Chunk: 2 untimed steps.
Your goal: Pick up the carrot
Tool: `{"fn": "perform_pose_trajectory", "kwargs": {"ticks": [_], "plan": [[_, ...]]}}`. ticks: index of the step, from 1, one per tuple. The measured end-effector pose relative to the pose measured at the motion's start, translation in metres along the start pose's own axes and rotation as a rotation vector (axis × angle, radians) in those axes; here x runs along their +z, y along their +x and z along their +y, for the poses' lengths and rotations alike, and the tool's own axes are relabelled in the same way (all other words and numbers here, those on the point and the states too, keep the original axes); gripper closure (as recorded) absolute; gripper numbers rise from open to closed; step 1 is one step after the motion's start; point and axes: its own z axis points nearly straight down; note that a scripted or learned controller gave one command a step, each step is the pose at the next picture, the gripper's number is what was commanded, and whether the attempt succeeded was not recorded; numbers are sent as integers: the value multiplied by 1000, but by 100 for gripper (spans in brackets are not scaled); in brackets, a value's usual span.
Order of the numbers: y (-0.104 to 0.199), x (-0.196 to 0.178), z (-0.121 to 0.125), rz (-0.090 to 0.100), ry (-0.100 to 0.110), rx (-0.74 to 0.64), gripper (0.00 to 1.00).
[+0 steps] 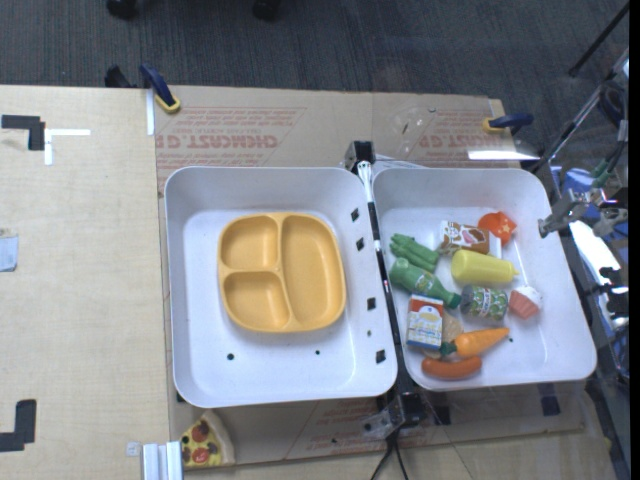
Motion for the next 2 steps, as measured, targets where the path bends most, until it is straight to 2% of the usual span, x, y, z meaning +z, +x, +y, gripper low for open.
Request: {"fn": "perform_pose_trajectory", "kwargs": {"ticks": [1, 2], "plan": [[-6, 110, -49, 1, 0, -130, 0], [-7, 4, -62, -2, -5, -336, 0]]}}
